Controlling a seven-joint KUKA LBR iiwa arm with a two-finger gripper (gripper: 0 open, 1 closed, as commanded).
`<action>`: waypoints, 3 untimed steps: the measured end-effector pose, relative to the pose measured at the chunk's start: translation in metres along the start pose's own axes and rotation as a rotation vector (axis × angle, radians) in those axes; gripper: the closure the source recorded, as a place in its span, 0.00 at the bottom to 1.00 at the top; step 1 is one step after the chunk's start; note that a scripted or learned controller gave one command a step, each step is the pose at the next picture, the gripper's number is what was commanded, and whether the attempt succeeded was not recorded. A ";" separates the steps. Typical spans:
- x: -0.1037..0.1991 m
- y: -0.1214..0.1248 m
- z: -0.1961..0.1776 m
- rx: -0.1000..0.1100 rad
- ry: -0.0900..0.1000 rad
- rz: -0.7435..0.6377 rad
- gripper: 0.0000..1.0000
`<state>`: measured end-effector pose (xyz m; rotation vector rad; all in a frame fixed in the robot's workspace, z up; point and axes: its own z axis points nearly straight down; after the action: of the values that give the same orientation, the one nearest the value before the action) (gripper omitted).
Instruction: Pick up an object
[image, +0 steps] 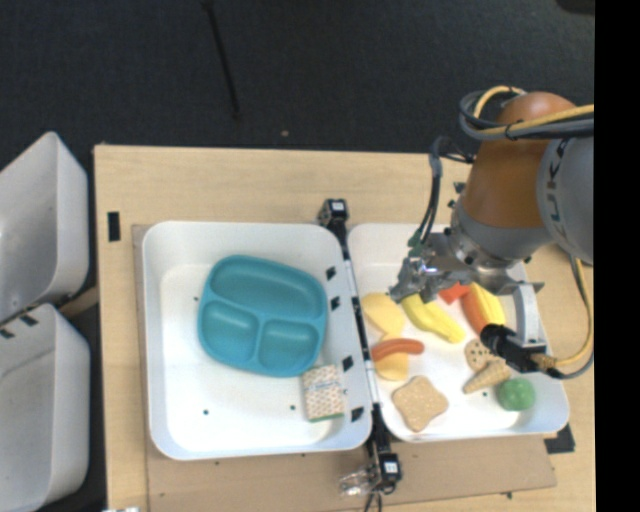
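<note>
Bread slice (419, 402) lies at the right bin's (385, 240) near edge, below the gripper (425, 283).

One gripper hangs low over the right bin; whether it is parted or closed, I cannot tell. Just beneath it lie one yellow banana (432, 317), one pale lemon (382, 312) to its left, one orange sausage (397, 348), one green ball (516, 393), one cone (487, 377). Far left, the other bin (165, 300) holds one teal plate (264, 316) and one small packet (323, 391).
</note>
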<state>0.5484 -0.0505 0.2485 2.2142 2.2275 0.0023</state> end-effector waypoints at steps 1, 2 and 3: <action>0.046 0.014 0.015 0.001 -0.001 0.001 1.00; 0.080 0.019 0.008 0.001 0.000 0.001 1.00; 0.072 0.035 -0.001 -0.001 -0.001 0.001 1.00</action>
<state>0.5826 0.0217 0.2491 2.2151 2.2252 0.0019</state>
